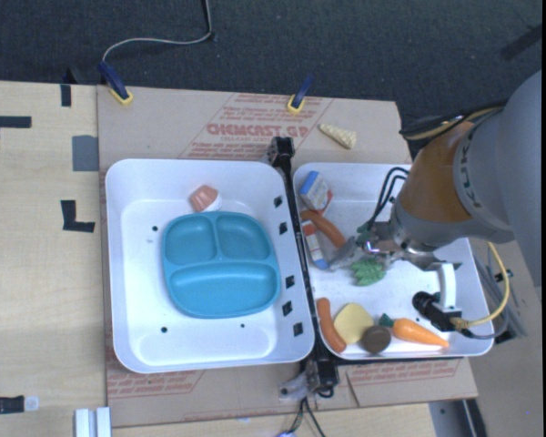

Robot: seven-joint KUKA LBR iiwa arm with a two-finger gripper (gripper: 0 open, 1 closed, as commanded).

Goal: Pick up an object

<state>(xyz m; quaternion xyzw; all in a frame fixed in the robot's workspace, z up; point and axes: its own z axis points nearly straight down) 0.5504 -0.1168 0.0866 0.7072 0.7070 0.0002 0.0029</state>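
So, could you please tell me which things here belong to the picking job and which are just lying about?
Job:
gripper
green toy vegetable
carrot
yellow toy food
right bin

Lying about:
blue divided plate
left bin
yellow clamps

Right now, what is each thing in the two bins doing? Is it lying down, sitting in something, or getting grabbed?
Blue tray: flat in the left bin, nothing in it.
Pink piece: lying just above the tray.
Green toy: in the right bin, right under the gripper; whether it is grabbed is unclear.
Carrot: lying flat at the bottom.
Yellow piece: lying by the carrot.
Hot dog: lying at the bin's left wall.
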